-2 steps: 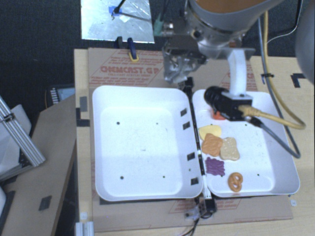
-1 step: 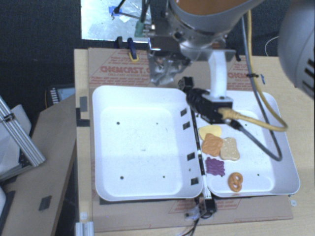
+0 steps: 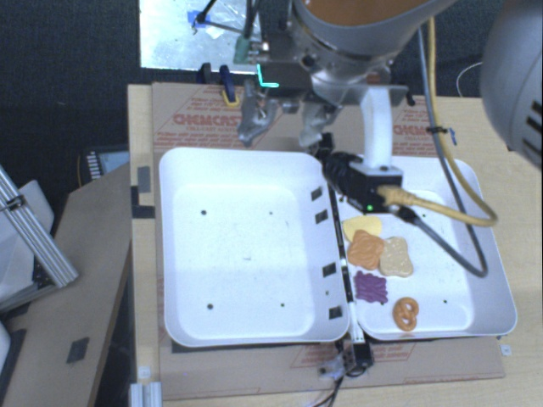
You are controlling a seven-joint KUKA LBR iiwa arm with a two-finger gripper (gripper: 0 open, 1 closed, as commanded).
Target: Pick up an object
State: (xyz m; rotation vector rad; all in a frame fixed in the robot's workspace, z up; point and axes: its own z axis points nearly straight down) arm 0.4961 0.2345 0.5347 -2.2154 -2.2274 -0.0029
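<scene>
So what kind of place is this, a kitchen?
More likely a robotics lab: a grey arm hangs over two white bins, toy food lies in the right one, and cables trail across.

Robotics lab setup: industrial arm [image 3: 373, 24] over a cardboard-topped desk [image 3: 212, 113] with two white bins [image 3: 246, 164], loose yellow cable [image 3: 450, 176], aluminium extrusion [image 3: 34, 236] at left, clamps [image 3: 227, 83] on the desk's far edge.

The bench [image 3: 93, 253] carries a printed cardboard sheet [image 3: 199, 113], and on it two white bins: the left bin [image 3: 242, 244] below the jaws, the right bin [image 3: 475, 299] beside it, apparently touching.
</scene>
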